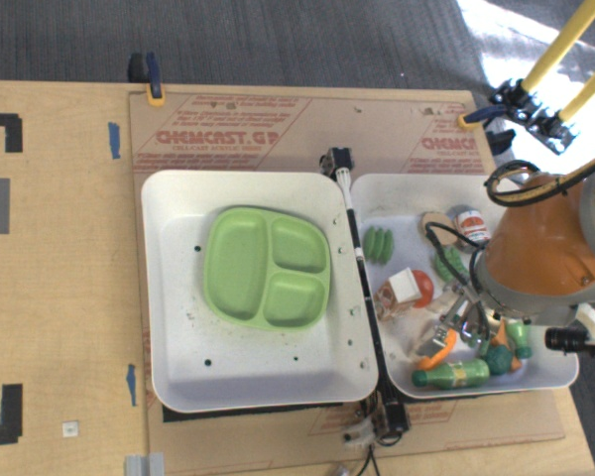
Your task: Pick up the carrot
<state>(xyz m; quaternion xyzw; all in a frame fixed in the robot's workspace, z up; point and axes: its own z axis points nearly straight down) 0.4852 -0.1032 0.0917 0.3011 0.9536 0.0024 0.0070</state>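
Low over the right bin (565, 373), the end effector (448, 333) hung among the cluttered toys near that bin's front edge, with the arm's orange band (540, 251) directly above it toward the bin's right wall. Its metal tip was tangled visually with cables and wrappers, so how far it stood open could not be told, and nothing could be seen clamped in it. The carrot (442, 349) appeared to be the small orange piece lying just under and in front of the tip, pointing toward the bin's front edge, though part of it was hidden by the metal. Just beside it along the front edge lay a green bottle-like toy with an orange cap (454, 374) and a green lump like broccoli (502, 362); a red and white block (407, 288) sat toward the bin's left wall, and a green ridged piece (379, 244) lay near the divider with the left bin (169, 296), which carried a green 3-compartment plate (268, 266). Doing this step well would probably have meant centring on the orange piece alone, aligning the closing direction across its narrow width and not along its length, and descending far enough to get below its widest part. The neighbours were the main risk: a close placed slightly forward would likely have caught the green bottle instead, or nudged the carrot against the front wall. A slow lift with a check that orange showed between the tips seemed the sensible test.
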